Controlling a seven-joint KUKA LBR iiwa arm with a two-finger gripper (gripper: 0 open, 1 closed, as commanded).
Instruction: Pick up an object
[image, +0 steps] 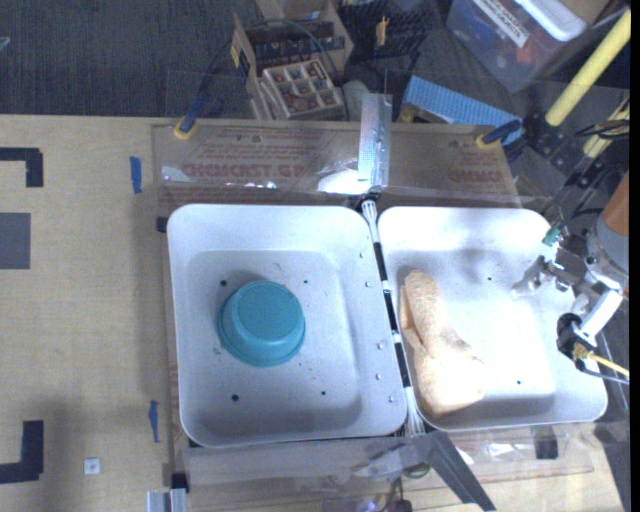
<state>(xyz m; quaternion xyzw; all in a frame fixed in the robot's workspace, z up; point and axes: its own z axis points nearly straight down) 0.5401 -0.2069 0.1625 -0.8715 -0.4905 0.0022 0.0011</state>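
i see two white bins side by side on the bench (80, 330). the left bin (200, 240) holds a teal bowl (262, 322), sitting upside down near the middle of its floor, well apart from the walls. the right bin (500, 235) holds a tan, bread-like lump (435, 345), long and lying along the bin's left wall, running from about mid-bin down to the near left corner. the arm (620, 225) comes in at the right edge, and my pincer (560, 275) hangs over the right rim of the right bin, well apart from the lump and with nothing between its fingers that i can make out. the metal parts there are small and jumbled, so i cannot tell whether the pincer is apart or together. a yellow-tipped cable (600, 362) trails off beside it. behind the bins lies a clear plastic sheet (270, 165) with red lettering, and beyond the bench a wooden crate (295, 75) sits on the dark floor.
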